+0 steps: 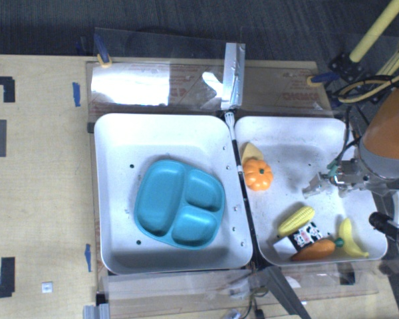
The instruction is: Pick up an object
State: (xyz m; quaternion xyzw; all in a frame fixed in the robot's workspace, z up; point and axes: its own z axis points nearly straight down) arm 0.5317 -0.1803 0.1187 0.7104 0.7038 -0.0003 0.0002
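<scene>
Two bins sit side by side: the left bin (113, 178) holds a blue divided plate (179, 203), the right bin (286, 133) a pumpkin (258, 175) at its left edge, corn (296, 219) and a carrot (314, 250) toward its near edge, and my gripper (321, 181) hovers above its right side, fingers spread on nothing.

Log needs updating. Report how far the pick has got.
Done: nothing looks picked. The pumpkin, corn, carrot and banana all lie in the right bin; the blue tray sits in the left bin.
In hand: the gripper hangs over bare bin floor, with no object between its fingers.
Left: choosing an object, grasping it and lifting it.
</scene>
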